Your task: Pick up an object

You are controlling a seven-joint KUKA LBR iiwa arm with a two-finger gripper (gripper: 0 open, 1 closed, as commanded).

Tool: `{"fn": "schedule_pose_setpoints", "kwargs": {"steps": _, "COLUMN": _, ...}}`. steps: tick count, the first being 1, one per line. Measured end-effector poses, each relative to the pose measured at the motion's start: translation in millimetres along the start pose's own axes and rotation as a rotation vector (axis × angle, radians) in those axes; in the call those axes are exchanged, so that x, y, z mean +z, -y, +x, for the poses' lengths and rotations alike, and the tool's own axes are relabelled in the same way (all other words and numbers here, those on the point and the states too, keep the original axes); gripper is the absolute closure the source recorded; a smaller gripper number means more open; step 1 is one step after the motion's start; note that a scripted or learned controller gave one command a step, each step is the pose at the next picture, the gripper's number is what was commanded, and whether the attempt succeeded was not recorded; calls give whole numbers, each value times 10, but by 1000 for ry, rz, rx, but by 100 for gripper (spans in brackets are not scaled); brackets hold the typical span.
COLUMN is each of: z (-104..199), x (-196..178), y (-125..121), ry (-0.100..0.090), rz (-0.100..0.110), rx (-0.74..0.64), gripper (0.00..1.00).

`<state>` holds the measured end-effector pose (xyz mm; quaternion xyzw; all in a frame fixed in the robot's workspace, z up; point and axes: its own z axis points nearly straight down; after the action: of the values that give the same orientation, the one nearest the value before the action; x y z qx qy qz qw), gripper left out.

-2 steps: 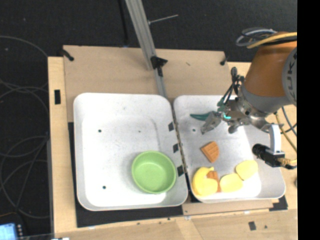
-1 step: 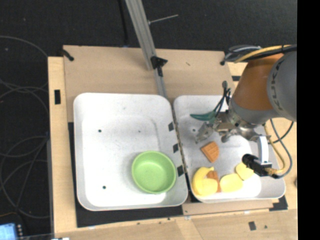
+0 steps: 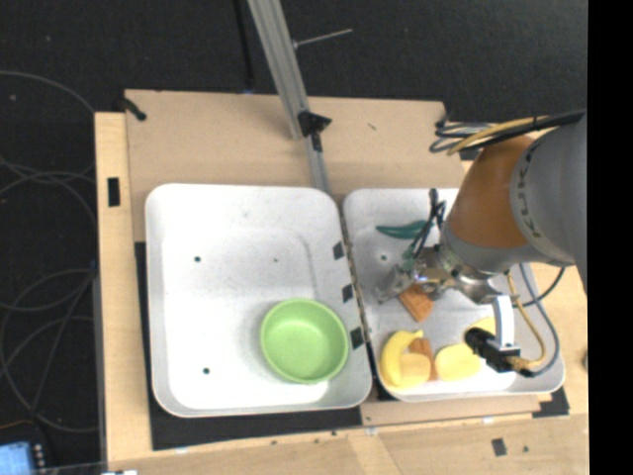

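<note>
Right bin (image 3: 384, 224) — gripper (image 3: 420, 281) over orange block (image 3: 417, 307); its grip cannot be told.

The left bin (image 3: 198, 236) is white with a few small dark specks and its bowl (image 3: 305, 339) is a plain light green; the right bin (image 3: 381, 216) is white too. In it the block (image 3: 416, 306) is orange, one lump (image 3: 399, 360) yellow, a second lump (image 3: 456, 364) yellow as well, and a thin curved piece (image 3: 400, 231) teal. The arm (image 3: 556, 196) is grey with an orange band, the bench (image 3: 227, 137) pale brown.

Teal item (image 3: 401, 231), perhaps half-hidden behind arm (image 3: 514, 201)
</note>
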<state>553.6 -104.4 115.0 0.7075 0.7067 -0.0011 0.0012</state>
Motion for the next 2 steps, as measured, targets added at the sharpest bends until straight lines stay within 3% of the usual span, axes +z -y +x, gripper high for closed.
{"fn": "schedule_pose_setpoints", "kwargs": {"steps": 1, "z": -34, "x": 99, "y": -32, "ry": 3, "rz": -11, "rx": 1, "gripper": 0}}
{"fn": "schedule_pose_setpoints", "kwargs": {"steps": 2, "z": -31, "x": -24, "y": -52, "ry": 0, "rz": -17, "rx": 5, "gripper": 100}}
